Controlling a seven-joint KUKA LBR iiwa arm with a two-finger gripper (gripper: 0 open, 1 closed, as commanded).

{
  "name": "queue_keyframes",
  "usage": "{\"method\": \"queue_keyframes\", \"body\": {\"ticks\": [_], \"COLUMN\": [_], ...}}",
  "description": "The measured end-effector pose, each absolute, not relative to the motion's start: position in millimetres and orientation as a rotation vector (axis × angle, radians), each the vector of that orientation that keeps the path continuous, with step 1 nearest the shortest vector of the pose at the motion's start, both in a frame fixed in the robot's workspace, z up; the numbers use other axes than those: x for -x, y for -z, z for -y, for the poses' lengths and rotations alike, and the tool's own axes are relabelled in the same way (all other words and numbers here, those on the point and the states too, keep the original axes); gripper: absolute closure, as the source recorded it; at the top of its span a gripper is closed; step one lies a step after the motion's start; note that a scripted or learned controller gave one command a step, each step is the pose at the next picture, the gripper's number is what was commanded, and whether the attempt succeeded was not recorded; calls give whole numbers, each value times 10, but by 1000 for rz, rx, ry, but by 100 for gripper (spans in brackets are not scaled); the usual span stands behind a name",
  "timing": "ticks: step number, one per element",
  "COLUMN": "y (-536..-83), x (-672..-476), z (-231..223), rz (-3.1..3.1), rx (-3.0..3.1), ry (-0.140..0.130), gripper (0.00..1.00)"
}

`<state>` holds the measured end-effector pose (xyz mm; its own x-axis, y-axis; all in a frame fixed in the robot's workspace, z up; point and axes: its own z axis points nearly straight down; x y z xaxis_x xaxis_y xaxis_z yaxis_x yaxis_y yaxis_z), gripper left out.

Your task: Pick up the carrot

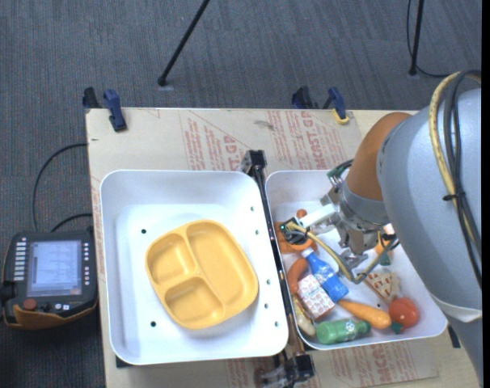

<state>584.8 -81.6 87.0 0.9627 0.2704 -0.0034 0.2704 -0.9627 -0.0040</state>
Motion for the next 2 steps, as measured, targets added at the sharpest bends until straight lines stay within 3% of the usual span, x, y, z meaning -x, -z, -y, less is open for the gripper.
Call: {"method": "queue_keyframes", "body": {"ticks": [1,2], "y": [-886,-966], "x": [-4828,-5666], "z": [1256,1077], "rz": [315,430], "rx": [3119,3109], "ry": [5,-3], "gripper": [0,0]}}
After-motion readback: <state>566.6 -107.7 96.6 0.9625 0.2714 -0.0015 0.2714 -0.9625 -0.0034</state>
